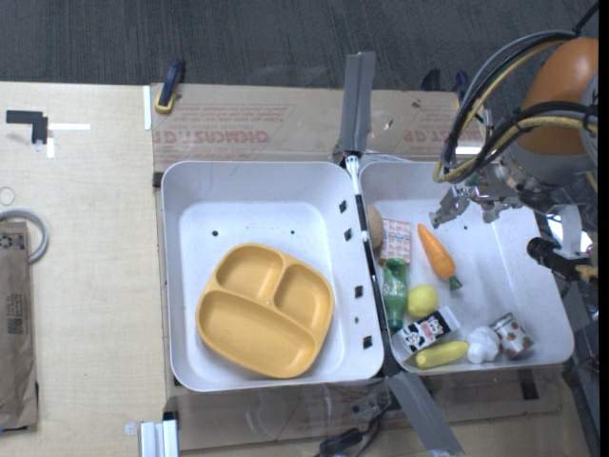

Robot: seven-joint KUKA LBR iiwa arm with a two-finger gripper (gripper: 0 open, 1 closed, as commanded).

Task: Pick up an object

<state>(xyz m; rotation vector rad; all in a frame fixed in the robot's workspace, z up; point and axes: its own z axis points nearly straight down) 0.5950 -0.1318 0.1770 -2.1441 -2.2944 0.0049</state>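
While gripper hangs over right bin's back edge, finger state can't be told; toy carrot lies just below. Yellow divided plate sits in left bin, front half.

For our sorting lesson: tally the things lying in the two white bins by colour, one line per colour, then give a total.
Yellow: 3 – divided plate, lemon, banana
Orange: 1 – carrot
Green: 1 – packet
Black and white: 1 – small carton
White: 1 – garlic
Brown: 1 – round lump
Mixed print: 2 – card, can
Total: 10
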